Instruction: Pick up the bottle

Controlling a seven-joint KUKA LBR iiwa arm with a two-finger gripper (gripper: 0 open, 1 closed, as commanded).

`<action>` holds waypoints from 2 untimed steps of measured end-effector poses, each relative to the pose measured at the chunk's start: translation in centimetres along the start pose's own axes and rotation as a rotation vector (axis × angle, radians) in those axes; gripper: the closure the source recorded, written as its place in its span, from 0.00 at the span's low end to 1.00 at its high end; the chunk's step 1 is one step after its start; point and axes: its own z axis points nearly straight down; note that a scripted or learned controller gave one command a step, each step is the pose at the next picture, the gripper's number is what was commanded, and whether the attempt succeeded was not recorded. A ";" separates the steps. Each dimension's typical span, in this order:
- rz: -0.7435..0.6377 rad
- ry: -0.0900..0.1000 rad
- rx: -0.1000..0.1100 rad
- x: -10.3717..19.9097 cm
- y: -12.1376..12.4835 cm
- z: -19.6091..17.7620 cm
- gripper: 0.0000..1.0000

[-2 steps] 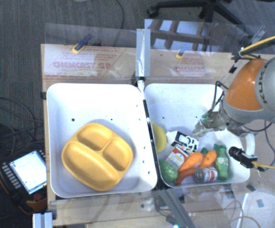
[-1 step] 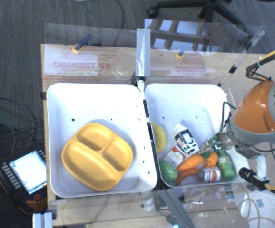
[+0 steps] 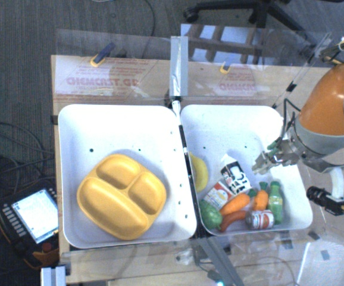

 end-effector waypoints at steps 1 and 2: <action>-0.225 0.002 0.001 8.2 0.6 -0.5 1.00; -0.465 -0.007 -0.025 5.4 -0.5 8.6 1.00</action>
